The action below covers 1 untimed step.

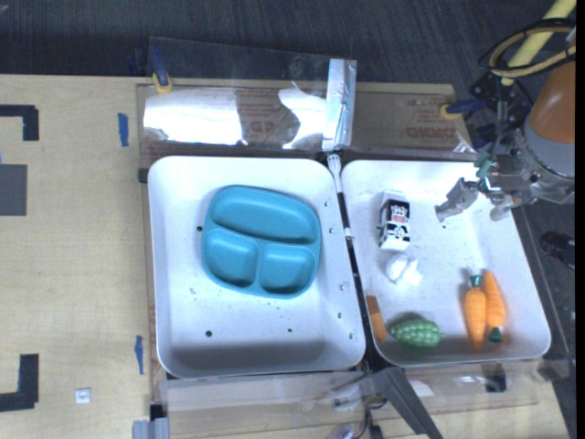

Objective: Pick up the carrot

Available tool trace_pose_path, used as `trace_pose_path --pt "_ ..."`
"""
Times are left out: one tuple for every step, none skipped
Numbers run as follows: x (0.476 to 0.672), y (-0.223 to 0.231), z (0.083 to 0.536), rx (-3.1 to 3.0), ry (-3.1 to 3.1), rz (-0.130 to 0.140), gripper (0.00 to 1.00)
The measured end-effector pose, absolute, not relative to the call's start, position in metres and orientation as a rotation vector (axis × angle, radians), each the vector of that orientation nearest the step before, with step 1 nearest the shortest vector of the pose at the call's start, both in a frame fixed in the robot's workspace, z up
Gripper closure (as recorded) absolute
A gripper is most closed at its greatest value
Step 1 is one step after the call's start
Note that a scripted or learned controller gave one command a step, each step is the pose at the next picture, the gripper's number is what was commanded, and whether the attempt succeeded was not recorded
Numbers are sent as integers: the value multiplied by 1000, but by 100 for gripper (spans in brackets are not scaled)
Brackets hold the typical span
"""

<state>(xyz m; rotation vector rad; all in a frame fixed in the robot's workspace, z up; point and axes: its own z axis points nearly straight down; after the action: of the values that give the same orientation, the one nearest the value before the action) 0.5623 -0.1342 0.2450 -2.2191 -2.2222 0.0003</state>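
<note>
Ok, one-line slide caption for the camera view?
Gripper hovers open over the right bin, apart from the carrot; blue tray sits left.

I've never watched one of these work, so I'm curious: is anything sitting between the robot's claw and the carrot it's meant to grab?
Nothing visible does. The gripper hangs over the upper right part of the right bin, and the carrot lies below it near the bin's lower right corner, with bare white floor between. The small milk carton and the green vegetable sit off to the left.
</note>
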Motion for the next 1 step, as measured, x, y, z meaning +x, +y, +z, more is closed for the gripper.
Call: trace_pose_path --pt "597 -137 217 -1977 -2445 -1 0"
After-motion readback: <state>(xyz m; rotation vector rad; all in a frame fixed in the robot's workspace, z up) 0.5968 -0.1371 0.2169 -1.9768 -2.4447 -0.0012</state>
